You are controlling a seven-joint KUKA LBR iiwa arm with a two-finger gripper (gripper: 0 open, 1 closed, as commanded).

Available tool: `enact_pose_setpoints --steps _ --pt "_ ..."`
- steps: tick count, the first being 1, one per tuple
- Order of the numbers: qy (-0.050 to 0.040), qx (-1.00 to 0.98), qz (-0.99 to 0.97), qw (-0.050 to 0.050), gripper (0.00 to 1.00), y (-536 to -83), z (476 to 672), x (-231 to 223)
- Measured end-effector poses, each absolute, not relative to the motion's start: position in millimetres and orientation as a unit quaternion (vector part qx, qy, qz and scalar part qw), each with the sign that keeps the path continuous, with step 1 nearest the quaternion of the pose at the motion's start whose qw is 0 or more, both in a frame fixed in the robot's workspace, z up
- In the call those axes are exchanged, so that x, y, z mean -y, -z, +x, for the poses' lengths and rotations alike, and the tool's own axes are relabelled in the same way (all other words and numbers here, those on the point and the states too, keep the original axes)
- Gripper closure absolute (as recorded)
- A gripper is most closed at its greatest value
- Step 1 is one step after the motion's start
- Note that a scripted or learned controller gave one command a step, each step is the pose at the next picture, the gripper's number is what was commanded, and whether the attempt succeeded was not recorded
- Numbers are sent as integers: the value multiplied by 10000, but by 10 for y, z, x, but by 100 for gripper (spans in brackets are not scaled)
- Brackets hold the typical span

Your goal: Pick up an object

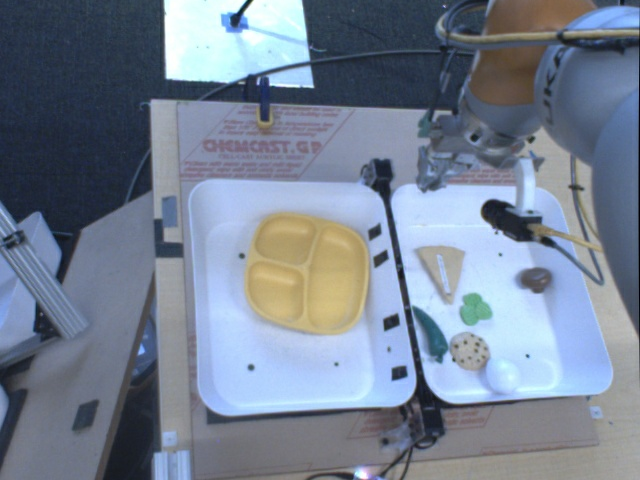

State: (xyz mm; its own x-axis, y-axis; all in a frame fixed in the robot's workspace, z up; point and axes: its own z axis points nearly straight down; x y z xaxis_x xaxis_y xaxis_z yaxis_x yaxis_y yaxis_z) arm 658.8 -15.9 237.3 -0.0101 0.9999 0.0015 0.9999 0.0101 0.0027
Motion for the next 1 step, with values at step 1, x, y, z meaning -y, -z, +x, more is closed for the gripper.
enact_pose_setpoints --steps 1 --pt "-13 -7109 7033 -4 100 -2392 6517 -467"
